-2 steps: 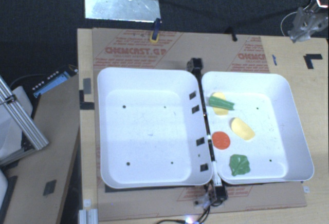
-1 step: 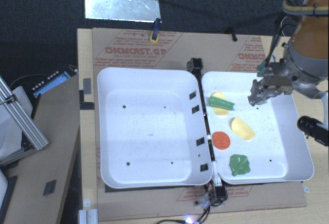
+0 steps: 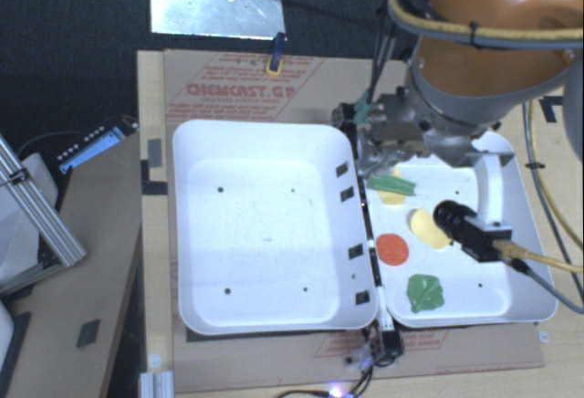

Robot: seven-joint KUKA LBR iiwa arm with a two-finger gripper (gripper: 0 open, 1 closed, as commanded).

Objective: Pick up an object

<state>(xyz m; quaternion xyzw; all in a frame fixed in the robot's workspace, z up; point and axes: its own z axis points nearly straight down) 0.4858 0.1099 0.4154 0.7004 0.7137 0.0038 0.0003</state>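
Standing by the bench, one sees the arm (image 3: pixel 497 31) come over the right bin (image 3: pixel 525 296) from its far right side. Under both bins lies a brown sheet (image 3: pixel 301 77), and beyond the right bin's far left corner it carries red letters that I read as "CHEMCAST GP"; no other writing is legible. The left bin (image 3: pixel 265 223) touches the right bin along their shared wall.

The gripper (image 3: pixel 376 150) hangs low at the far left corner of the right bin. Whether it is released or clenched I cannot tell, and nothing can be seen held in it.

All pieces lie in the left half of the right bin. From big to small: a green lump (image 3: pixel 424 292) near the front wall, a yellow oval (image 3: pixel 425 228) at mid-bin, a red disc (image 3: pixel 392 250) beside the shared wall, then a green strip (image 3: pixel 394 182) touching a yellow bit (image 3: pixel 393 197).

The strip is the nearest piece, I judge: it lies just toward the front wall from the gripper, with its long axis running across the right bin, from the shared wall toward the right wall.
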